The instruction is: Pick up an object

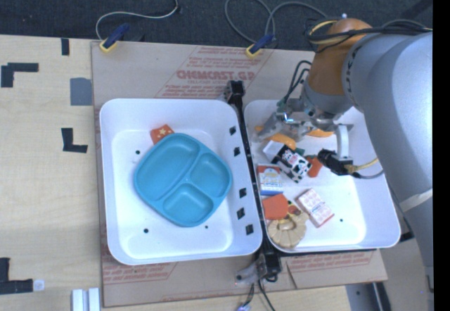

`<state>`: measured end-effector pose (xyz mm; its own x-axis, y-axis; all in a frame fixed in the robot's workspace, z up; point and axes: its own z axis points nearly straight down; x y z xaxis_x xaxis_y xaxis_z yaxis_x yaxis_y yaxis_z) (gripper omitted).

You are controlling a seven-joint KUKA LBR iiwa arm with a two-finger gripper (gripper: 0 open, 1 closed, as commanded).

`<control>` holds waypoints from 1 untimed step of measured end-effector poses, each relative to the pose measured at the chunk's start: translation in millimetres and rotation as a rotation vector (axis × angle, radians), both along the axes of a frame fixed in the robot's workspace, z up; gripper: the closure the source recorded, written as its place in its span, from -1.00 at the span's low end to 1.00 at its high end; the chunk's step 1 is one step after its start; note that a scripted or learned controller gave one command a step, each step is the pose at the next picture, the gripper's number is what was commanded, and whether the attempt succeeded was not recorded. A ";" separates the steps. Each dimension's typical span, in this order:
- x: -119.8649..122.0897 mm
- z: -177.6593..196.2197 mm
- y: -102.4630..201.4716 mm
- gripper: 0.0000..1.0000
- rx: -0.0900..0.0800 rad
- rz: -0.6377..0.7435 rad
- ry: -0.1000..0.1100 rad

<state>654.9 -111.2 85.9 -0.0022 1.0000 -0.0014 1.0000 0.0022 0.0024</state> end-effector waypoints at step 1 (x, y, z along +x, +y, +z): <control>-2.9 -0.2 7.3 -1.00 -0.001 -0.001 0.000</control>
